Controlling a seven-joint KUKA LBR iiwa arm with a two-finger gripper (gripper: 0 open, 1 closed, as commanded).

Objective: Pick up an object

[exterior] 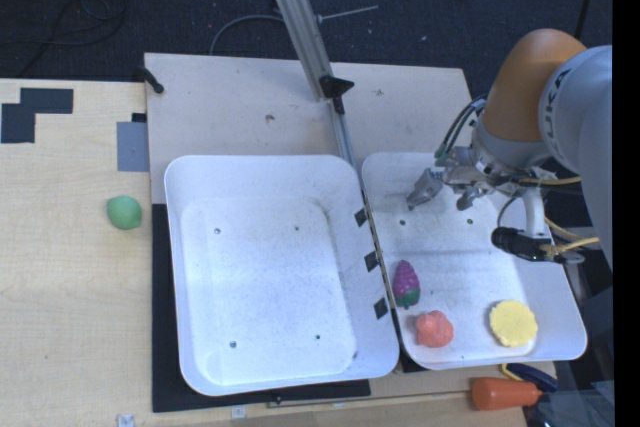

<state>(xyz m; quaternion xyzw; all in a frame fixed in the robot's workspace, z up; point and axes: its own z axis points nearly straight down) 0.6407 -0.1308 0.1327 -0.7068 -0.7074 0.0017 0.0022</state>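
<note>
objects for the pick are three, and all lie in the right bin (400, 177): a purple and green piece (405, 282) close to the bin's left wall, a red piece (434, 328) near the bin's front rim, and a yellow round piece (513, 323) toward the bin's front right corner. none of them is lifted, all rest on the bin floor.

the gripper (443, 191) hangs above the back part of the right bin, well apart from the three pieces. its fingers seem spread open, and nothing is between them.

so i judge the task as hardly begun: no object is grasped and none is raised. what is left is almost all of it: to bring the gripper from the back of the right bin toward the front rim, over one piece, to go down, to close on it and to lift it from the bin.
</note>
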